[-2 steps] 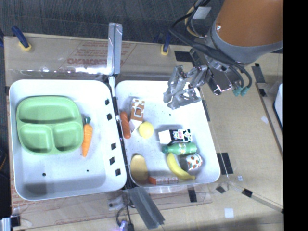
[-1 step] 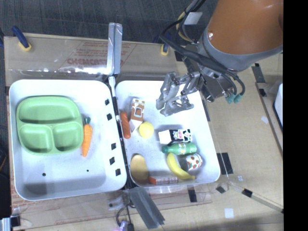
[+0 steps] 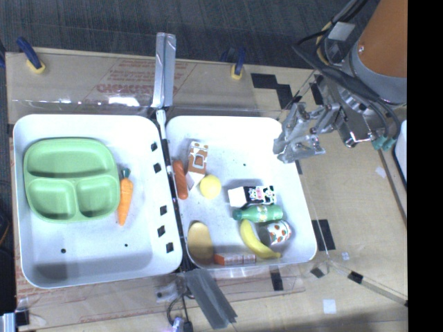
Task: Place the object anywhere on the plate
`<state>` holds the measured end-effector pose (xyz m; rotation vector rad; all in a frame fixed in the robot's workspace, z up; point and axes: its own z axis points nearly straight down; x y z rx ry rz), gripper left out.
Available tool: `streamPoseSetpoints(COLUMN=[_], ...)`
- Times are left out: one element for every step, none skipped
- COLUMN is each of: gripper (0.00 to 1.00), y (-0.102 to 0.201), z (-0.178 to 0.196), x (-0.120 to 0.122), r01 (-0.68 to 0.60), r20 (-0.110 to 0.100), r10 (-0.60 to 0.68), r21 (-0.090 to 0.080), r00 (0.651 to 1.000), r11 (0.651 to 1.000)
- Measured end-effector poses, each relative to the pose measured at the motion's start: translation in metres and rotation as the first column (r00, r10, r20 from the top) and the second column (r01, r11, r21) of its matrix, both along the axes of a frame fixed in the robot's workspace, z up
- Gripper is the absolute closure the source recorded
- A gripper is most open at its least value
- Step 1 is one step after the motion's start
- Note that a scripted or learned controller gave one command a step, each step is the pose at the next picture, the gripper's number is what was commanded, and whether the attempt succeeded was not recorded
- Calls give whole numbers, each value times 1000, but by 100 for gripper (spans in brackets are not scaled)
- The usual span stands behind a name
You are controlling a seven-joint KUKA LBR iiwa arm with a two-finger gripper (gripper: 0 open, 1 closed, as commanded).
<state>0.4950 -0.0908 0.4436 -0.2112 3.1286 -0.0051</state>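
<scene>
A green three-part plate lies in the left bin. An orange carrot rests just to the right of the plate, on the bin floor. My gripper hangs above the right rim of the right bin, with nothing seen between its fingers. The right bin holds a small carton, a sausage, a yellow lemon, a cow-print carton, a green bottle, a banana and a spotted can.
A brown oval piece and a flat red bar lie at the right bin's front edge. A metal divider post rises between the bins at the back. Blue clamps hold the board.
</scene>
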Motion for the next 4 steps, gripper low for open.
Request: streamPoseSetpoints(gripper=[100, 100, 0, 100], y=[-61, -112, -112, -111], z=[0, 0, 0, 12], x=[-10, -9, -8, -7], r01=[27, 106, 106, 101], r20=[1, 0, 0, 5], r10=[-27, -106, -106, -101], r21=[-1, 0, 0, -3], r00=[1000, 994, 994, 995], r11=[1000, 994, 994, 995])
